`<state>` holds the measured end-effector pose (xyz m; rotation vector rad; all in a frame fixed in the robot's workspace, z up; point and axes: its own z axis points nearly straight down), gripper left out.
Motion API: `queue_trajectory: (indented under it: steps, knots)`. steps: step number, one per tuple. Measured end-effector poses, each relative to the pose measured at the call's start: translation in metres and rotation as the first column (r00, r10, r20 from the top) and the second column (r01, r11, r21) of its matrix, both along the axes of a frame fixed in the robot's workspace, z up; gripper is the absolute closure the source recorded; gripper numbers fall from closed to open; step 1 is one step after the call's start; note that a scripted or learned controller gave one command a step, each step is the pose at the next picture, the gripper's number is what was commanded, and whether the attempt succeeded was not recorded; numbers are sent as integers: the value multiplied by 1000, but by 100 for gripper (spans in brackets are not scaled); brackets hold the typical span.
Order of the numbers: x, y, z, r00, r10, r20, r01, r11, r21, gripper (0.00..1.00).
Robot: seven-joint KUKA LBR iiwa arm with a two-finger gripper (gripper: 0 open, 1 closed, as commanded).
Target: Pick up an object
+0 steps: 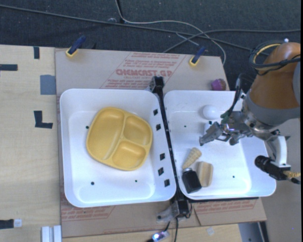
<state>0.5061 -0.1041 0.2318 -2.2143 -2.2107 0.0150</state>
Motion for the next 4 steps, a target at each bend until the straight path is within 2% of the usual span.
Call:
queue_trajectory:
  steps: [1, 2, 4]
  knots:
    - [2, 0, 5, 1000, 3, 10, -3, 1000, -1, 0]
    - [10, 3, -58, 1000, 3, 4, -3, 1000, -1, 0]
    - [-1, 4, -151, 1000, 2, 10, -2, 1000, -3, 0]
